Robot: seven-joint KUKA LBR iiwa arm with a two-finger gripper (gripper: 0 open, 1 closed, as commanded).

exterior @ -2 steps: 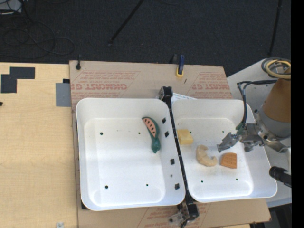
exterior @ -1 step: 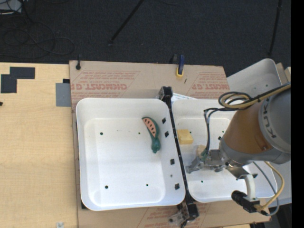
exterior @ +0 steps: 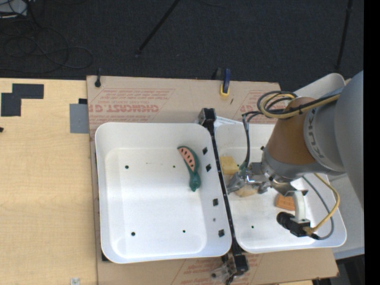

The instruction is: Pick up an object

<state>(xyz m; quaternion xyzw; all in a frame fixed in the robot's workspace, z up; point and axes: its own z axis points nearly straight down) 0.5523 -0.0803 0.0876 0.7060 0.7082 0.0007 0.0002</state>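
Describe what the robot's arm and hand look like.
The arm is thick and rounded, grey with an orange-brown band above the wrist. Black and yellow cables loop over the band, and another yellow cable trails below. The hand is small, metallic and silvery, with a black part nearby.

Left bin (exterior: 119, 218): white, black dots. Right bin (exterior: 261, 242): white. Watermelon-slice toy (exterior: 190, 164): red with dark seeds, green rind. Arm (exterior: 320, 129): grey, orange band. Cardboard sheet (exterior: 148, 97): tan, red lettering. Clamp (exterior: 225, 82): blue and yellow.
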